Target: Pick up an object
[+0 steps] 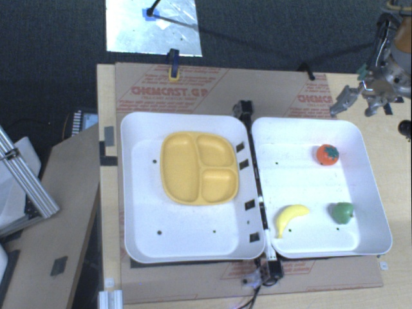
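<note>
Orange against the white plastic, a small tomato [327,154] sits near the far right corner of the right bin [302,240], and of the three loose things there it is the closest to the claw [360,102]. The claw hangs above the tabletop [212,85] just outside that bin's far right corner, its two fingers spread well apart with nothing between them. From there the tomato lies a short way toward the camera and slightly left, so a pick would likely mean shifting inward over the rim and then coming straight down.

The tomato is round, so it has no long axis to line up with; any finger direction should serve. It stands well apart from the other pieces and from the bin wall, leaving room on both sides for the fingers.

Farther off, near the bin's front edge, a yellow banana [290,217] lies curved with its length running from lower left to upper right, and a green pepper [341,212] sits to its right. Both would need a longer reach.

The left bin [138,192] holds a yellow divided plate [198,168], well apart from the claw.
</note>
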`<state>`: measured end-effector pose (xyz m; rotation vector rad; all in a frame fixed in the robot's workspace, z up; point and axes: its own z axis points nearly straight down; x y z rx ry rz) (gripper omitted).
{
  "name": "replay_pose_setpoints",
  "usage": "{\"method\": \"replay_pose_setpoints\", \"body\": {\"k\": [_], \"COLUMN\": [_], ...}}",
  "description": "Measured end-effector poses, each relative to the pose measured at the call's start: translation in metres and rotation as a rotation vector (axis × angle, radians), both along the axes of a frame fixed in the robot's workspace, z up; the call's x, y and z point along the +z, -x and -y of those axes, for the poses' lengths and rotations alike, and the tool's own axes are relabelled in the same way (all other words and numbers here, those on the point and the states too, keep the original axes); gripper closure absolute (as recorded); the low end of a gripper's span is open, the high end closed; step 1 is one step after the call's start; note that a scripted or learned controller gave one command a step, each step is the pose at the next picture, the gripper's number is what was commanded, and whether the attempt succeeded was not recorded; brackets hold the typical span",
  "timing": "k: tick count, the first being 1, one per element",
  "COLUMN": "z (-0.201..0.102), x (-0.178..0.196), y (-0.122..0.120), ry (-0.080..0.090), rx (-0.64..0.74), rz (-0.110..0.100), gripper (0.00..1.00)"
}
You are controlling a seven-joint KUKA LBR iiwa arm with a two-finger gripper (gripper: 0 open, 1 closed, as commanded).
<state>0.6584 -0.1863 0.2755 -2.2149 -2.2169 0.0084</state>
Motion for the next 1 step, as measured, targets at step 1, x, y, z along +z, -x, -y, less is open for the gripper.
{"method": "replay_pose_setpoints", "body": {"k": [1], "z": [-0.0008], "x": [0.0074], "y": [-0.0019], "ry": [0.002], "rx": [0.003], "rz": [0.011], "gripper": [0.00]}}
